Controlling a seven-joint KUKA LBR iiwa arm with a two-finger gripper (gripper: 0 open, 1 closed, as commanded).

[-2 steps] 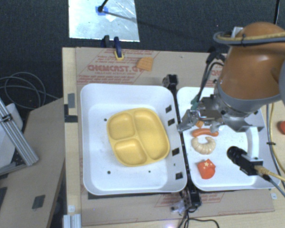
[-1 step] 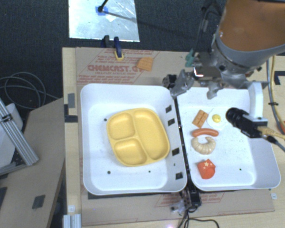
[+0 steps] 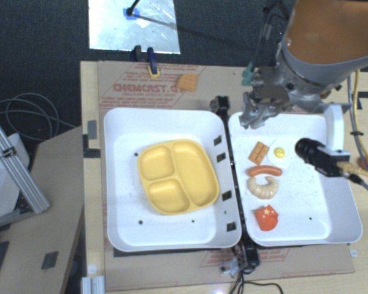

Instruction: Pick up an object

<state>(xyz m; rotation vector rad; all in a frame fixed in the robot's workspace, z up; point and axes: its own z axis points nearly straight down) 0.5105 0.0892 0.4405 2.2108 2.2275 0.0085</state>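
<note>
Claw (image 3: 253, 119) over right bin's (image 3: 343, 225) far-left corner, holding nothing, finger spread unclear, cracker (image 3: 258, 152) and sausage (image 3: 265, 171) nearby

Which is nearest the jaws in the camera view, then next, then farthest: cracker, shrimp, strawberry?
From the gripper:
1. Cracker, right bin, just below it.
2. Shrimp, mid-bin, under the sausage.
3. Strawberry, near the bin's front edge.
</note>
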